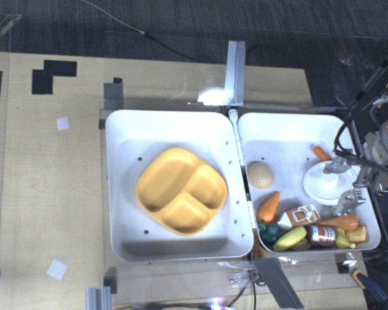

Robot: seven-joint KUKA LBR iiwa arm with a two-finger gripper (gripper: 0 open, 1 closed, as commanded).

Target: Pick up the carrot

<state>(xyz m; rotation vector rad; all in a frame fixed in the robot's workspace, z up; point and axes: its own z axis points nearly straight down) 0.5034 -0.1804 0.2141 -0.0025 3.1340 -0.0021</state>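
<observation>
Two white bins side by side on the wooden bench. Left bin (119, 173) holds a yellow divided plate (181, 190), three compartments, sitting near the middle.

Right bin (278, 124) has the clutter. Carrot (268, 206) lies near the bin's left wall, in the lower half, just below a tan egg-shaped ball (260, 174). Its long axis runs diagonally: fat end up and to the right, narrow end down and to the left, where it meets a dark green leafy bit (266, 230) at the bottom. Carrot is free, nothing gripping it.

Just right of the carrot, a small bottle (299, 216) with an orange label lies on its side. Below that, a yellow banana-like piece (291, 238) and a can (321, 236) on its side. A longer orange piece (339, 222), possibly a second carrot or a sausage, lies roughly horizontal near the bin's lower right. Yellowish chunk (354, 236) in the lower right corner, can't tell what. Small orange-red item (321, 153) sits higher up, next to a white round lid or cup (326, 181).

Arm comes in from the right edge. Gripper (349, 186) is over the right side of the right bin, beside the white round object, well apart from the carrot. Fingers (348, 203) look spread, with nothing between them, so released.
</observation>
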